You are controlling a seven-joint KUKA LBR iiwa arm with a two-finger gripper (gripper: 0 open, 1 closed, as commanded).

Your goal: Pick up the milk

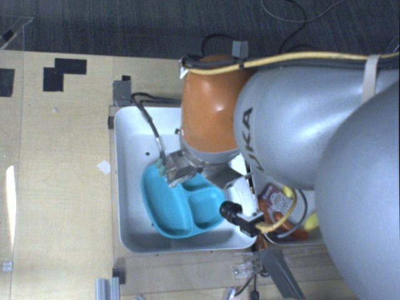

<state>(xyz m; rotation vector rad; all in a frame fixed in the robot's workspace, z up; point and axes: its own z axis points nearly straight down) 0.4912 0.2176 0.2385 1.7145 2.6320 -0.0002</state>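
The arm's orange band (209,114) and grey body cover most of both bins. My gripper (180,169) hangs low over the left bin (128,186), right at the upper edge of a blue divided tray (175,208). A small white patch (238,165) peeks out under the arm near the wall between the bins; I cannot tell whether it is the milk. Nothing can be seen held in the gripper.
A red-brown packet (272,200) and a yellow object (310,220) lie in the visible sliver of the right bin. A cable (149,122) runs down to the gripper. Wooden bench top (56,167) stretches to the left of the bins.
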